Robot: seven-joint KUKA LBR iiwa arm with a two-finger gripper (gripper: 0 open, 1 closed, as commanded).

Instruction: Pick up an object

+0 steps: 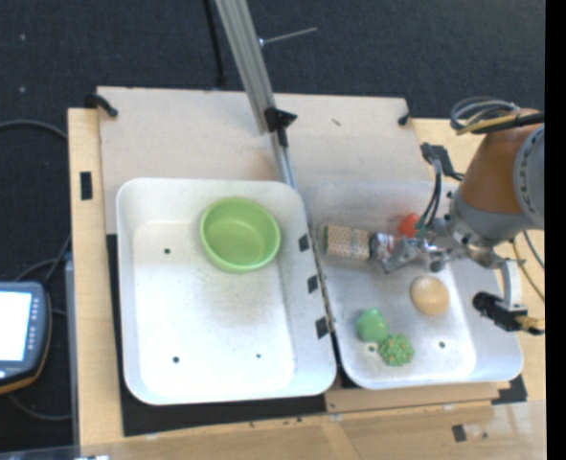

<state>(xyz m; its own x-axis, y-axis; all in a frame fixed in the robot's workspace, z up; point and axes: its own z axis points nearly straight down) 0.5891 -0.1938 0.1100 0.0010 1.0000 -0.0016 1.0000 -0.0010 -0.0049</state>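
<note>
The claw (397,254) sits low in the right bin (493,357), its metal tip touching one end of a lying cylindrical container (348,242); whether it is wide or narrow cannot be told. A red piece (409,224) just behind it is too small to identify. A tan rounded object (430,296) lies just beside the claw. A green ball (371,325) and a green knobbly item (395,351) lie near the bin's front edge. The left bin (215,353) holds a green bowl (240,235), with open floor around it.
</note>
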